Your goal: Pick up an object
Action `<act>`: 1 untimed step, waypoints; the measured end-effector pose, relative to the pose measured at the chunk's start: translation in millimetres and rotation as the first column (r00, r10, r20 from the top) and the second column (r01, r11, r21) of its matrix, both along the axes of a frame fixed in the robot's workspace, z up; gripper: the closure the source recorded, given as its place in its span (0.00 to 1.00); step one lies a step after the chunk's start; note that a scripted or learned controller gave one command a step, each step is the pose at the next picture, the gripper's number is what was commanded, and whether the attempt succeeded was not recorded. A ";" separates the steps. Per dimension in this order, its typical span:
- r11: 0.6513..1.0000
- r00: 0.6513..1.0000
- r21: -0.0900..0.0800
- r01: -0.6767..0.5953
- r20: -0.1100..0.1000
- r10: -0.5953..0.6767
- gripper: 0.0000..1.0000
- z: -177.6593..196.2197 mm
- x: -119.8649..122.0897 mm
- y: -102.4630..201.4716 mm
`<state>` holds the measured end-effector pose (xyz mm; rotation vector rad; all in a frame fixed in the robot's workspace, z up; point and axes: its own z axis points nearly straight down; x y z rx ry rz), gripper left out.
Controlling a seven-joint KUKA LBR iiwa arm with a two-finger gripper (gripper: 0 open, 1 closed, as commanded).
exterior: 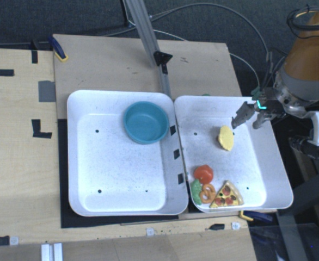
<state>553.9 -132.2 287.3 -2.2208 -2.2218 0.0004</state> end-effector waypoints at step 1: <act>1.000 1.000 0.000 0.000 0.000 0.000 0.00 0.0 0.0 0.0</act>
